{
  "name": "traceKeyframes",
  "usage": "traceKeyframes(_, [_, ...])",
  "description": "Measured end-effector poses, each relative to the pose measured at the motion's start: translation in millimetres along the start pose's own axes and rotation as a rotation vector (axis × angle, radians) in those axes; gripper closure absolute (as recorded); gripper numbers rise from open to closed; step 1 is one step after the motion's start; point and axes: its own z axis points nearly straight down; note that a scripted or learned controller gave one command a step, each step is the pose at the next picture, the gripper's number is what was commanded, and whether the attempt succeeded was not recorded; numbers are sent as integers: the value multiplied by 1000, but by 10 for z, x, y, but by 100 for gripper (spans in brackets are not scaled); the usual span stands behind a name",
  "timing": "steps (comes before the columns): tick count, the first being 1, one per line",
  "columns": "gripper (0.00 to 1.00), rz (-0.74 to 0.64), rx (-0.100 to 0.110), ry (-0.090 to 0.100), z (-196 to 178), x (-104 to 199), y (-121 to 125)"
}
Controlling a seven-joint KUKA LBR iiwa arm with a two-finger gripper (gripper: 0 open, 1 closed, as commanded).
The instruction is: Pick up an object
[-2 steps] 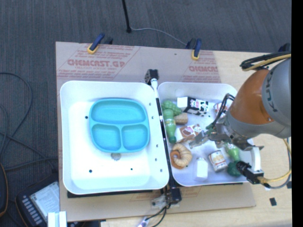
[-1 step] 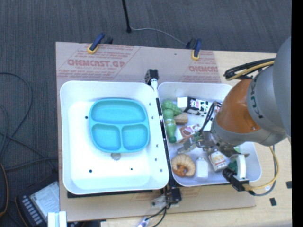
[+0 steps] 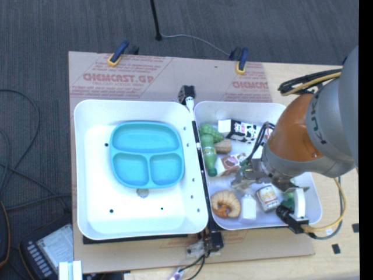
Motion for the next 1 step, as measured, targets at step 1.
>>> traceKeyframes(1, [0,0,0,0,0,0,-1])
